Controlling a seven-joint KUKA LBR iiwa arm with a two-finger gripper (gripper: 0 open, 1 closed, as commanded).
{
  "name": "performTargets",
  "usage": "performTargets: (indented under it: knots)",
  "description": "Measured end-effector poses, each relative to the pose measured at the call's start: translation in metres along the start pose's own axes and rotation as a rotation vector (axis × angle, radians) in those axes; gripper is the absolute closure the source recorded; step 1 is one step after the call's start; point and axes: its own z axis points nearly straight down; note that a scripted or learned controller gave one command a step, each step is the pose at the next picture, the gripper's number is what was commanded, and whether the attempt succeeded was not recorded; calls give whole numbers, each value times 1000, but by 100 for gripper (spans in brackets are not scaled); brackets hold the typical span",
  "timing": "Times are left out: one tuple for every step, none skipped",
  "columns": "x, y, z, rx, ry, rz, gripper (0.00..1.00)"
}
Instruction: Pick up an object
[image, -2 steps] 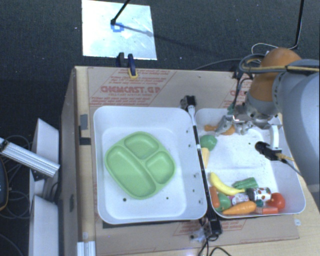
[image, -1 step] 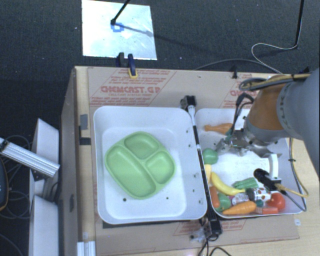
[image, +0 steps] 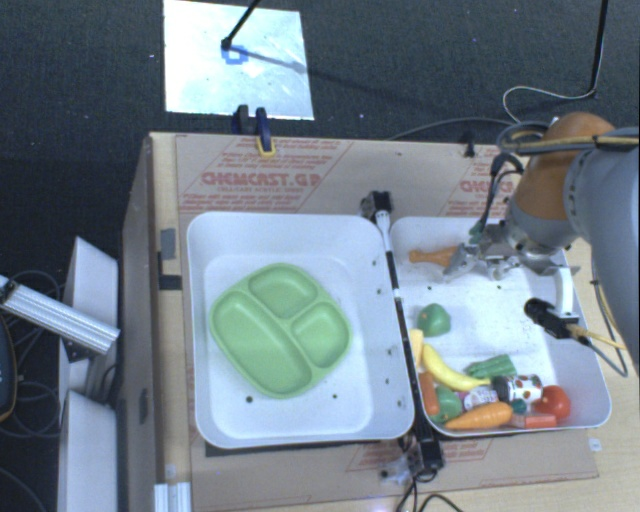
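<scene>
A cardboard-topped bench (image: 300, 170) on dark carpet carries two white bins. The left bin (image: 215, 400) holds a green divided plate (image: 280, 327). In the right bin (image: 590, 385), an orange drumstick-shaped toy (image: 432, 257) lies near the far wall, its long axis running left-right, the thin end pointing left. The gripper (image: 487, 255) sits just beside its right end, low over the bin; whether the fingers are spread or closed cannot be told. The grey arm (image: 600, 190) reaches in from the right, bent downward at the orange band.
</scene>
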Motion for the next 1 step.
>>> performTargets:
  knots:
    - [44, -65, 1, 3, 2, 1, 0]
